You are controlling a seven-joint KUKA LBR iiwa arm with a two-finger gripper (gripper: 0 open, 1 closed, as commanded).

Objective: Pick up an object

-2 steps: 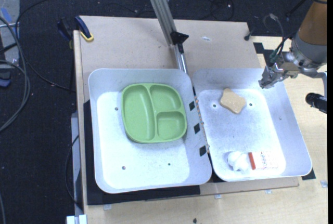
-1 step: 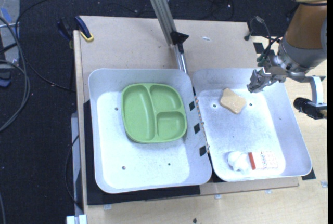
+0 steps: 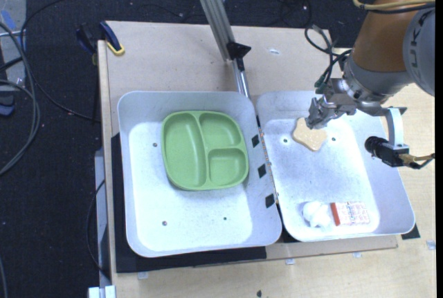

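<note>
Left bin (image 3: pixel 138 220), frame centre-left: green three-compartment plastic tray (image 3: pixel 205 150). Right bin (image 3: pixel 387 186): tan flat biscuit-shaped piece (image 3: pixel 309 137) at upper part; white crumpled wad (image 3: pixel 317 214) beside red-white packet (image 3: pixel 351 213) at lower edge. End effector (image 3: pixel 320 115) at tan piece's top edge; finger state cannot tell.

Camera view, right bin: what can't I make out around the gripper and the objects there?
- Gripper: whether it grips the tan, flat cookie-shaped piece is hidden by the wrist.
- That piece's upper edge: covered by the gripper.
- Small red-and-white printed packet: print too small to read.
- White crumpled lump beside the packet: too blurred to identify.
</note>
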